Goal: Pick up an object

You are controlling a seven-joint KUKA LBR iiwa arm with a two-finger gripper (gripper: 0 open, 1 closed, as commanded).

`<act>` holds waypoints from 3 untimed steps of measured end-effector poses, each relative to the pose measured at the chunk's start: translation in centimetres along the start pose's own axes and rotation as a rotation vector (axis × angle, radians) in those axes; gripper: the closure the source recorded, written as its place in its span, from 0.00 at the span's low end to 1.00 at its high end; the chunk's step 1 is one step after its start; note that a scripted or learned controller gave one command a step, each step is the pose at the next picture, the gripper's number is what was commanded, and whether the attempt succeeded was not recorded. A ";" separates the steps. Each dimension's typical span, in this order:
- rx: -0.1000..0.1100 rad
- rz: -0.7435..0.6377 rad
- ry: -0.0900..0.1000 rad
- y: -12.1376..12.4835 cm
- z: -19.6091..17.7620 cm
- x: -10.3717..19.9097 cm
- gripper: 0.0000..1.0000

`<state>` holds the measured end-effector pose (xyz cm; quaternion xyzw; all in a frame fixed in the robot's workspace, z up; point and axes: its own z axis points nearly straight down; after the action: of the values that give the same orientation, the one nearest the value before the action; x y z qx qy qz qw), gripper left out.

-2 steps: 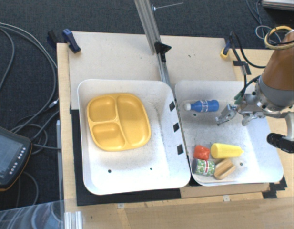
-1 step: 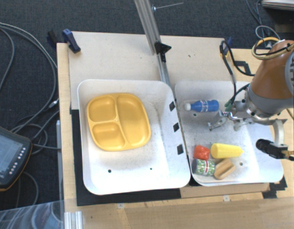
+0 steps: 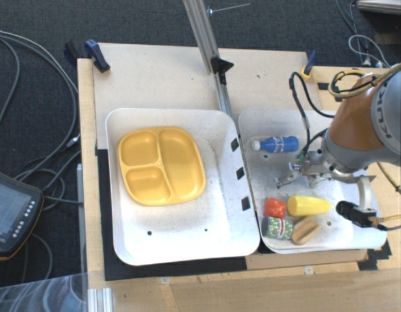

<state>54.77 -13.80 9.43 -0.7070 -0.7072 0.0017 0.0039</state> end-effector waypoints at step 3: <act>-0.014 -0.001 -0.005 0.0 -11.2 -0.4 1.00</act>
<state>54.85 -14.26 20.60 -0.7066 -0.7076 -0.0017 -0.0029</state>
